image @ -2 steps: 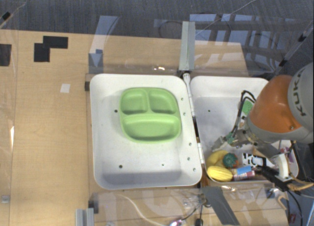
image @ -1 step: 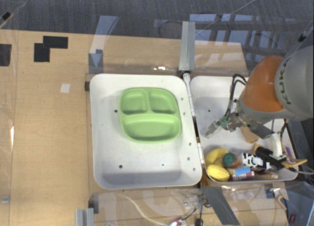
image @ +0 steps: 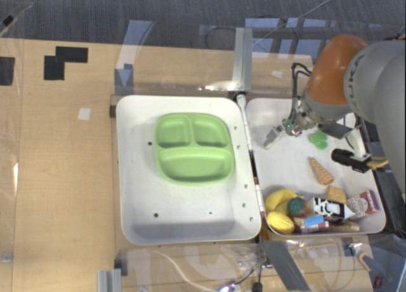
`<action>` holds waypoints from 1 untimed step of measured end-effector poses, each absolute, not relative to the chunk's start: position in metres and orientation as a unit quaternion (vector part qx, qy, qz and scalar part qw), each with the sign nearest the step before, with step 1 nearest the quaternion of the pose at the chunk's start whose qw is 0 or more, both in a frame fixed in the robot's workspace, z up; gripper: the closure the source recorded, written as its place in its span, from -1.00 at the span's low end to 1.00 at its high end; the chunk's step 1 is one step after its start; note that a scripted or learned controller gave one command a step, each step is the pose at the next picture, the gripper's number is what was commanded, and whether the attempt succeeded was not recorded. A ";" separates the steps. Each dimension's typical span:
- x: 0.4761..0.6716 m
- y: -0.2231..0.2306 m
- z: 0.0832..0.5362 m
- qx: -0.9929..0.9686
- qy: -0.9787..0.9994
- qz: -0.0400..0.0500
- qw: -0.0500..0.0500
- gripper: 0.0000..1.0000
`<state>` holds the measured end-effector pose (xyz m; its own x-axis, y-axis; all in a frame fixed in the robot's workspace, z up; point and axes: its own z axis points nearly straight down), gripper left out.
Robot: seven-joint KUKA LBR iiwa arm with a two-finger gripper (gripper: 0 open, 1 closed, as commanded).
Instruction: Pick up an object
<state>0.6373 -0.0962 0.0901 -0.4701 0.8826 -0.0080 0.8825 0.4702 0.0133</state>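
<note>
Over the right bin [image: 254, 116], hovering low near its back wall: claw [image: 279, 133], fingers spread apart, gripping nothing. Lying loose on the bin floor: green piece [image: 318, 139] just beside, cone [image: 321, 171] further forward, yellow fruits [image: 280, 210] crowding the front edge. Sitting in the left bin [image: 136, 221]: green divided plate [image: 193, 146].

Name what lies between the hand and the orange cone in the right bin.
Camera view: bare white bin floor separates the hand from the orange cone.

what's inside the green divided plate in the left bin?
The green plate sits flat in the left bin; its three compartments show only bare green. What lies beneath it is covered.
</note>
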 end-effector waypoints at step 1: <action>0.640 -0.120 0.090 0.533 0.846 0.003 0.006 -1.00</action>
